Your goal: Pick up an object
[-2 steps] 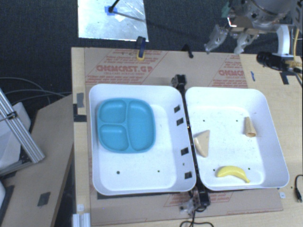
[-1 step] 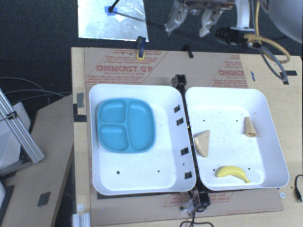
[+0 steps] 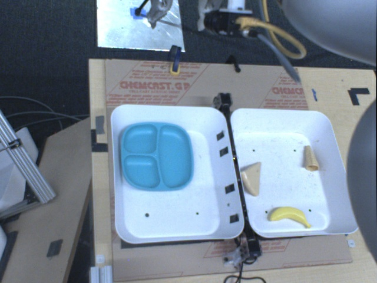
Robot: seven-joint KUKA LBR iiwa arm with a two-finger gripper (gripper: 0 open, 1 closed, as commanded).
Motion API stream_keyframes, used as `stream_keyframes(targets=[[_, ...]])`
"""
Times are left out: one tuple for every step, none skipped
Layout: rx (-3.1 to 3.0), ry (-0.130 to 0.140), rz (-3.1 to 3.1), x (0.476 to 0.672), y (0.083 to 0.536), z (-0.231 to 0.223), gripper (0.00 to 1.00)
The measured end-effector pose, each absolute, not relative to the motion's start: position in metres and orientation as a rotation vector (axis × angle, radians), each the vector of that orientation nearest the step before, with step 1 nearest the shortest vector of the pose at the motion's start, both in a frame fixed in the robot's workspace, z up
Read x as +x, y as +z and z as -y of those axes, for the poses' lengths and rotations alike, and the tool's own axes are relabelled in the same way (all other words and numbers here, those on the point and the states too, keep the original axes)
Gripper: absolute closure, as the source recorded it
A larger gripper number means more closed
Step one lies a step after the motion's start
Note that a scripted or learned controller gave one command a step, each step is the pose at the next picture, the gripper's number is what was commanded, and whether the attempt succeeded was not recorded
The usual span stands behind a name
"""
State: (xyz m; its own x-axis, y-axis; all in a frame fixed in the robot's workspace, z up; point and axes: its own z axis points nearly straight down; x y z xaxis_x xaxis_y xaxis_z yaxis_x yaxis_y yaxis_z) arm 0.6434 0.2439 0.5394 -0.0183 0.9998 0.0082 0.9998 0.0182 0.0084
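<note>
Two white bins sitting on a board stamped "CHEMCAST GP"

Left bin (image 3: 126, 223) has a blue divided plate (image 3: 157, 156) – right bin (image 3: 330, 134) has a banana (image 3: 289, 216) near its front edge, a pale wedge (image 3: 251, 177) by its left wall, and a small cone (image 3: 310, 158) toward its right wall.

A robotics lab bench is showing here: two white bins (image 3: 218, 217) are sitting on brown protective board (image 3: 194, 78), cables (image 3: 283, 37) are trailing across the top of the frame, and aluminium framing (image 3: 23, 170) is standing at the left.
</note>
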Motion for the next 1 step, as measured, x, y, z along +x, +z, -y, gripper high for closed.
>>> stream_keyframes(targets=[[-2.219,0.023,2.213,0.6276,0.3447,-0.194,0.0]])
